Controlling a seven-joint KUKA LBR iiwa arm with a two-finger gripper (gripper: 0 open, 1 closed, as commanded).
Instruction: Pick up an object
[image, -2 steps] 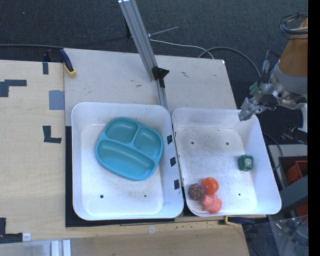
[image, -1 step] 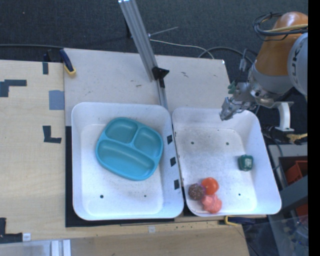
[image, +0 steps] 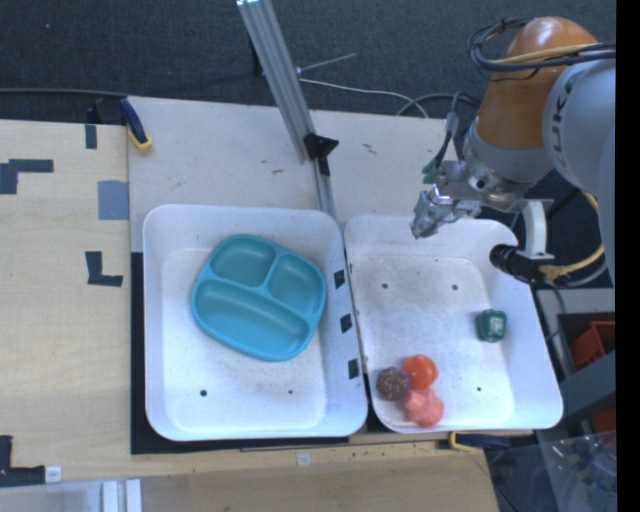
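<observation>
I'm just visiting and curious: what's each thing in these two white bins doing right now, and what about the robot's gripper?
Blue three-compartment plastic plate: lying flat in the left bin, right side up.
Small green object: resting alone in the right bin.
Orange-red ball, dark reddish lump, pink piece: clustered together at the right bin's near edge.
Gripper: above the right bin's far edge, holding nothing visible.

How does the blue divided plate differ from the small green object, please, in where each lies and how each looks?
The blue divided plate lies in the left bin; the small green object lies in the right bin. The plate is broad, flat and split into three compartments, while the green object is small and compact. The plate lies alone; the green object shares its bin with three small reddish items. Both rest untouched, apart from the gripper.
</observation>
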